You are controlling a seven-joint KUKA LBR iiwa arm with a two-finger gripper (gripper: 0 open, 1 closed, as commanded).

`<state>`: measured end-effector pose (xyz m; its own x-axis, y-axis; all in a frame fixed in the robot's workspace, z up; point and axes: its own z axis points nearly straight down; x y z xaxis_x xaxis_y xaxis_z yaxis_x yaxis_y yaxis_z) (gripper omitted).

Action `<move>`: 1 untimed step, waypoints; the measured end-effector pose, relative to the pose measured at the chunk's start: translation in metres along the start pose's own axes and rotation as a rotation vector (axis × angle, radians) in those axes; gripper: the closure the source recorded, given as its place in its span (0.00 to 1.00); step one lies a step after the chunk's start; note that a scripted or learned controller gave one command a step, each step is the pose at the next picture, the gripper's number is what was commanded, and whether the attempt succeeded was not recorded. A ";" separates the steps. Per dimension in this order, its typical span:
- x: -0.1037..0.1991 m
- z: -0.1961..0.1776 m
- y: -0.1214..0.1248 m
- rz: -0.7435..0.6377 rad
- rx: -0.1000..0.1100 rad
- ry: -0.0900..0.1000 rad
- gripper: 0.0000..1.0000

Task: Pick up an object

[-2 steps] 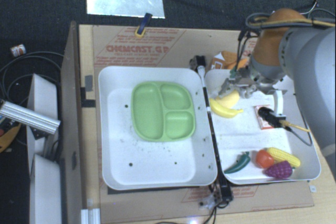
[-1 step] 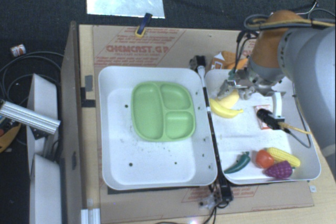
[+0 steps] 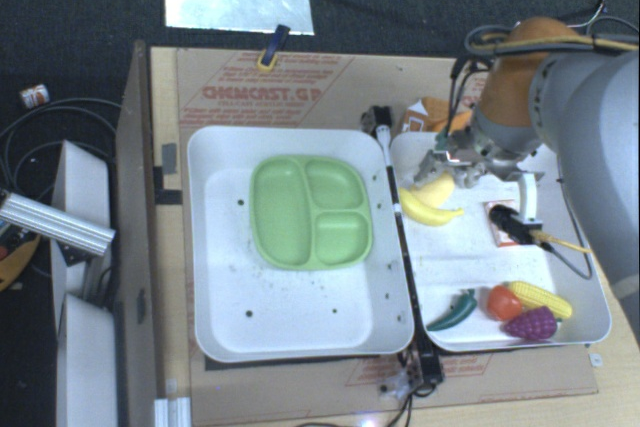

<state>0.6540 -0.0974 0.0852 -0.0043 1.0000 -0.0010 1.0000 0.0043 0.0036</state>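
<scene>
A yellow banana lies in the right bin near its left wall. My gripper hangs just above the banana's upper end, close to it or touching it. At the bin's front right lie a red tomato, a yellow corn cob, purple grapes and a dark green pepper. None of these is near the gripper.
The left bin holds a green divided plate. An orange thing sits behind the right bin's back rim. The grey arm covers the right bin's back right part.
</scene>
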 end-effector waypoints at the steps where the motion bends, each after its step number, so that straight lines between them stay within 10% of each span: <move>1: 0.001 0.000 -0.012 0.004 0.002 0.000 0.00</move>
<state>0.6420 -0.0960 0.0847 -0.0006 1.0000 -0.0014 1.0000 0.0006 0.0016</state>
